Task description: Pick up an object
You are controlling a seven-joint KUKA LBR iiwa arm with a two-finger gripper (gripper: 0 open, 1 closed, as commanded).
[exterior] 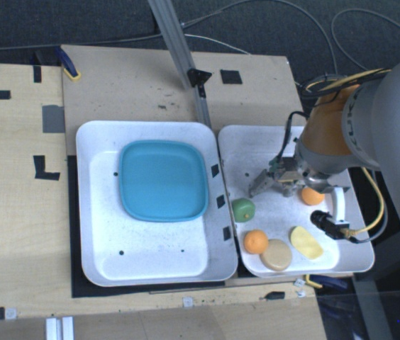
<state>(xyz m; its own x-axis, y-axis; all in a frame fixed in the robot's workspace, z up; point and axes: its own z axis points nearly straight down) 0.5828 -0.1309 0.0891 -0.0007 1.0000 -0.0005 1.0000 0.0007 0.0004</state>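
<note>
My gripper (272, 188) hangs low over the right bin (257, 144), near its middle. Its fingers (259, 185) stand open with nothing between them. A small orange ball (312, 195) lies just right of the gripper, partly under the wrist. A green round object (242, 209) sits a little below and left of the fingertips, close to the bin's left wall. Along the front of the bin lie another orange ball (256, 241), a tan disc (277, 254) and a yellow lump (305, 243).
The left bin (97, 190) holds a blue square plate (163, 180). A grey metal post (179, 41) slants down to the gap between the bins. Cables loop at the arm's right side (370, 211) and behind the bench.
</note>
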